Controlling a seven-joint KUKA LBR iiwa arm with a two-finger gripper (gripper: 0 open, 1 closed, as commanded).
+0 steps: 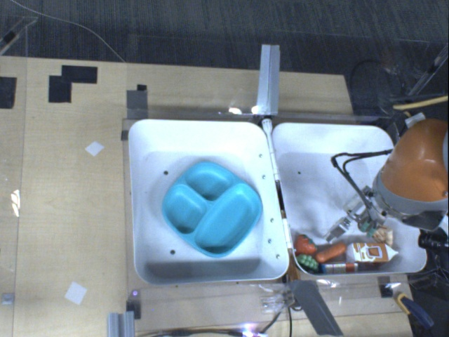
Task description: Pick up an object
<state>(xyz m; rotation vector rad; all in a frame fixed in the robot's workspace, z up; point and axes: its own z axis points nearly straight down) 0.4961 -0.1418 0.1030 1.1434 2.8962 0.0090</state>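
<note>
— Orange and red toy food (319, 251) lies heaped along the near wall of the right bin (309, 153), doesn't it?

— Yes, and a small carton (372, 253) rests just beside it, to the right in the same near strip.

— Where is the claw (347, 225)?

— Just above that heap, low in the right bin. Whether it is spread or closed I cannot tell, and nothing shows between its tips.

— And behind it?

— A grey wrist with an orange band (419, 161), and a black cable (358, 167) looping over the bin floor.

— The left bin (151, 153)?

— It holds a blue divided tray (212, 208), well apart from the claw. Both bins sit on the pale desk (63, 209).
</note>
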